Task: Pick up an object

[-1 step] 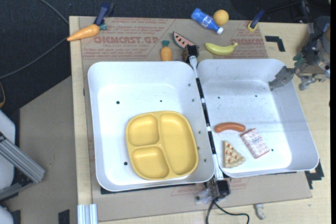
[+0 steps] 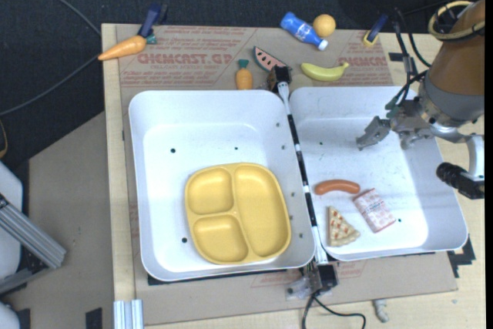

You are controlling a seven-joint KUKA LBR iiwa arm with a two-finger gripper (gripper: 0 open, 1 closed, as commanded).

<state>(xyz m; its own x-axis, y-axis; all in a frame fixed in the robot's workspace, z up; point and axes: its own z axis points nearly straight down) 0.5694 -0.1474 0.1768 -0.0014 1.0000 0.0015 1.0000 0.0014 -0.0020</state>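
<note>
**Three toys in the right bin, gripper above them**

Nearest, the left white plastic bin (image 2: 154, 166) holds one yellow three-compartment tray (image 2: 237, 212). The right white bin (image 2: 431, 235) holds three toys near its front: one pizza slice (image 2: 340, 227), one pink wrapped packet (image 2: 375, 209), one red sausage (image 2: 337, 186). Farther back, the grey gripper (image 2: 385, 131) hangs with fingers spread, holding nothing. On the far counter (image 2: 192, 58) lie one banana (image 2: 323, 72) and one carrot (image 2: 122, 48).

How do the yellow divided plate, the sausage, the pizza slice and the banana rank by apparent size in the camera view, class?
1. yellow divided plate
2. banana, sausage and pizza slice: too alike to rank.
</note>
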